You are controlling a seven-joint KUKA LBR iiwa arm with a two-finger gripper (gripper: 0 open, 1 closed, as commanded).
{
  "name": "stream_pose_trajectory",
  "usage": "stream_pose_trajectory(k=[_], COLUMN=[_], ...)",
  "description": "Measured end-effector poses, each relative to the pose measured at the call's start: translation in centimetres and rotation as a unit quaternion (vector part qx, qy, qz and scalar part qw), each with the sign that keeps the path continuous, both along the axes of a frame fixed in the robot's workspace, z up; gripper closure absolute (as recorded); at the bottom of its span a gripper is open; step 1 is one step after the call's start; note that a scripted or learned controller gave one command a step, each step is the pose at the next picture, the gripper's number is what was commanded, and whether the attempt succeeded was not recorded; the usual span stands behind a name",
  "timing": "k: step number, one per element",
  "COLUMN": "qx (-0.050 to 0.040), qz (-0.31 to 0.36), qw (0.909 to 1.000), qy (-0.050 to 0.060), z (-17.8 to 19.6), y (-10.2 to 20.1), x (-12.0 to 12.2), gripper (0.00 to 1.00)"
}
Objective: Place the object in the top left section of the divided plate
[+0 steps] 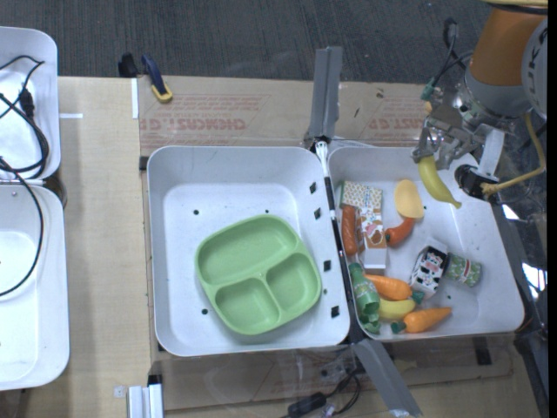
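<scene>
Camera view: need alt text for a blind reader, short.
The robot's hand hangs over the top of the right bin with a banana between its fingers. The left bin holds a green divided plate with nothing on it. Toy carrots, a small box and a cow figure lie in the right bin.

1. You see a curved yellow toy banana (436, 183) hanging tilted above the right bin's far edge, its upper end at the gripper's fingers;
2. The pale green divided plastic plate (258, 273) lies flat in the left bin; its three sections hold nothing.
</scene>
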State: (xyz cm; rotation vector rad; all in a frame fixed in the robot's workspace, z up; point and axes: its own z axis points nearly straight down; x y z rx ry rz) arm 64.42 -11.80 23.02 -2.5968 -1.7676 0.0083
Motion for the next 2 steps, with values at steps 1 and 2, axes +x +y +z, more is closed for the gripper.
stream_pose_trajectory(k=[1,2], qx=[0.0006,0.0014], qz=[0.01,0.119], qw=[0.9999,0.9929], qy=[-0.001,0.0], z=[8.6,5.5], y=[-2.1,-1.6], x=[1.5,1.0], gripper=[1.0,1.0])
